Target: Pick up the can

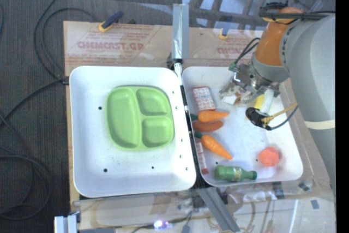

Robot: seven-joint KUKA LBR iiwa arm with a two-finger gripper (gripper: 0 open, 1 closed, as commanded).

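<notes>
The small flat can with a red-and-white patterned label (202, 98) lies in the right white bin (289, 169) near its upper left corner, long axis running up-down and slightly tilted. The end effector (243, 91) hovers well right of it; its opening cannot be told.
</notes>
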